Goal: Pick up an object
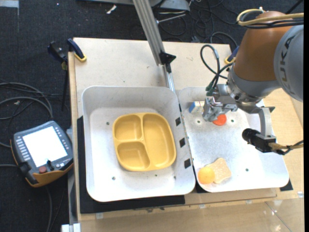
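Note:
My gripper (212, 115) hangs over the back left part of the right bin (251, 173), fingers pointing down. A small red-orange object (220, 120) lies right beside the fingertips, partly hidden by them; whether it sits between them I cannot make out. A small blue and white object (195, 106) lies just left of the gripper near the bin's back wall. At the bin's front lie a tan sponge-like piece (222, 170) and an orange ball (206, 175) touching it.
A yellow three-compartment plate (144, 141) sits in the middle of the left bin (96, 129). A slanted metal pole (152, 30) crosses the bench behind the bins. A black camera unit (256, 139) juts from the wrist over the right bin.

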`<action>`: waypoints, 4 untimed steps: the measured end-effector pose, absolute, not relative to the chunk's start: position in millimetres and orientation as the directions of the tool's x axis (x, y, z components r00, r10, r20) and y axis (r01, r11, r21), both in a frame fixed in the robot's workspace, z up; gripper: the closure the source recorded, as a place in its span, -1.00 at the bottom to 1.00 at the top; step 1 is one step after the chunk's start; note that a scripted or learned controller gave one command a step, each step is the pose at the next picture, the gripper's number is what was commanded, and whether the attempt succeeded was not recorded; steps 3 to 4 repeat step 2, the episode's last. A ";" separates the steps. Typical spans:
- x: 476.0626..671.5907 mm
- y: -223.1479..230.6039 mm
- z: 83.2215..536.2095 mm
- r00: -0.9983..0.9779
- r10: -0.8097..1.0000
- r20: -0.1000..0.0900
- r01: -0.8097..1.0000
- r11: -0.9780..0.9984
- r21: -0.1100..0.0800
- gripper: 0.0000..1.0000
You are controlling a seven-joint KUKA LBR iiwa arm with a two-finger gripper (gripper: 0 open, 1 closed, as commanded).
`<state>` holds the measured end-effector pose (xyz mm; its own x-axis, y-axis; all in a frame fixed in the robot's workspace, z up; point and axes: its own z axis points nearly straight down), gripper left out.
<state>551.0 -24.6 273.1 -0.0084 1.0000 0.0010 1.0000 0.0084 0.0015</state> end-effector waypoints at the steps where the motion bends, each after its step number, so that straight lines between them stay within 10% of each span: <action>1: 571.7 33.5 256.8 -0.008 1.000 0.001 1.000 0.008 0.000 1.00; 4: 589.9 72.1 239.3 -0.006 1.000 0.000 1.000 0.006 0.000 1.00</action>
